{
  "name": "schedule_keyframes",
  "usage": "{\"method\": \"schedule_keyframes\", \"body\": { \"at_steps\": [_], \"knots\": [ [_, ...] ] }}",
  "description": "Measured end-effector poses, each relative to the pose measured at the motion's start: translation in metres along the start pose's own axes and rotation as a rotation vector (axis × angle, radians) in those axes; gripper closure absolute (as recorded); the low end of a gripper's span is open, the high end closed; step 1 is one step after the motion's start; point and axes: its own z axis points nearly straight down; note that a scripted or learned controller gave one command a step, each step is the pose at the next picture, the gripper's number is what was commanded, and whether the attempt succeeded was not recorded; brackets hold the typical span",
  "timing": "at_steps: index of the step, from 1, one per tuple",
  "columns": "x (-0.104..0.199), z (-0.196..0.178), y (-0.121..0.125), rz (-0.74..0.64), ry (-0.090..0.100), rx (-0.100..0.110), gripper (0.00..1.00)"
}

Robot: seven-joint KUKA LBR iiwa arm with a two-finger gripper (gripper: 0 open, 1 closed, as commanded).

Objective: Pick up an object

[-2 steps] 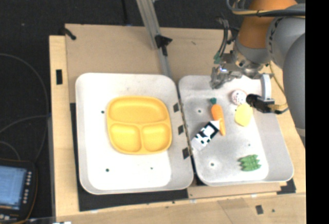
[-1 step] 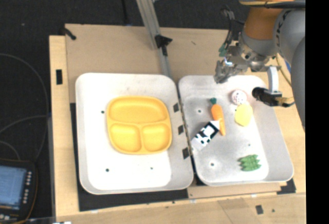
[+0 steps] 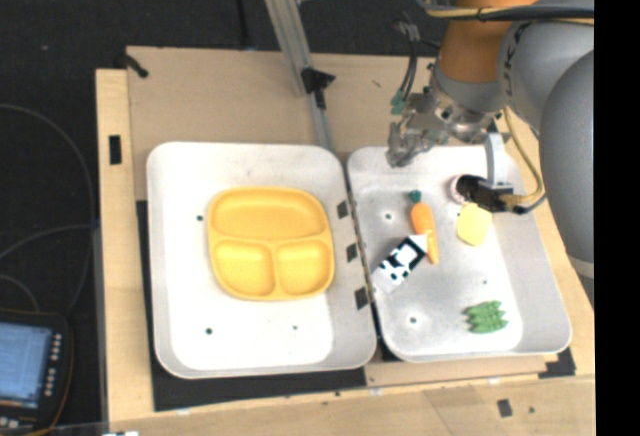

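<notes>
My gripper (image 3: 402, 150) hangs over the far left corner of the right bin (image 3: 520, 324), with nothing seen between its fingers. In that bin lie an orange carrot with a green top (image 3: 422, 218), a yellow lemon-like piece (image 3: 474, 226), a black-and-white block (image 3: 400, 262) and a green leafy piece (image 3: 486, 317). The carrot lies a little in front of the gripper, nearer the camera. The block rests by the bin's left wall.
The left bin (image 3: 180, 324) holds a yellow compartment plate (image 3: 270, 241). A slanted metal rail (image 3: 285, 14) rises behind the bins. The wooden bench (image 3: 200, 94) surrounds both bins. The grey arm with its orange band (image 3: 495, 14) fills the upper right.
</notes>
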Motion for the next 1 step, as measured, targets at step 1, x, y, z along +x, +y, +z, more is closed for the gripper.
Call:
{"method": "schedule_keyframes", "body": {
  "at_steps": [1],
  "knots": [
    [0.0478, -0.0001, -0.0162, 0.0, 0.0, 0.001, 1.0]
  ]
}}
